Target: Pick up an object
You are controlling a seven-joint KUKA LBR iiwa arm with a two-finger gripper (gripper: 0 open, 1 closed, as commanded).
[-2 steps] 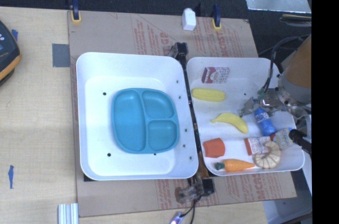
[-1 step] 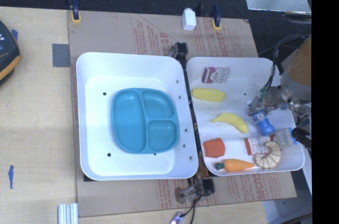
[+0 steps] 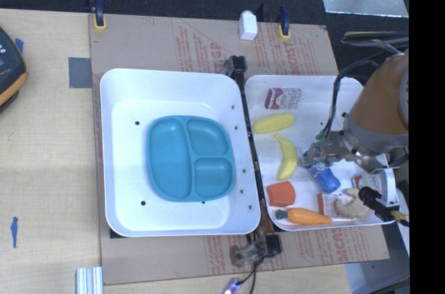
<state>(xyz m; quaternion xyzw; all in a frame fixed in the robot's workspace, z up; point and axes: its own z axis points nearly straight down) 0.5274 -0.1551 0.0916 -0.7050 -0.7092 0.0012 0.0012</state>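
Camera view: arm w/ orange band comes in from right, over right bin. Gripper sits low inside that bin, roughly mid-bin, just above a blue object. Can't tell finger opening or whether anything is held, too dark and cluttered there.

Rel. to gripper: banana just left, near it. Corn cob up-left. Red/white carton further up, by bin's far wall. Red block down-left, carrot below it at near rim. Tan/white lump down-right, beside carrot.

Left bin well left of gripper, has teal divided plate centred in it.
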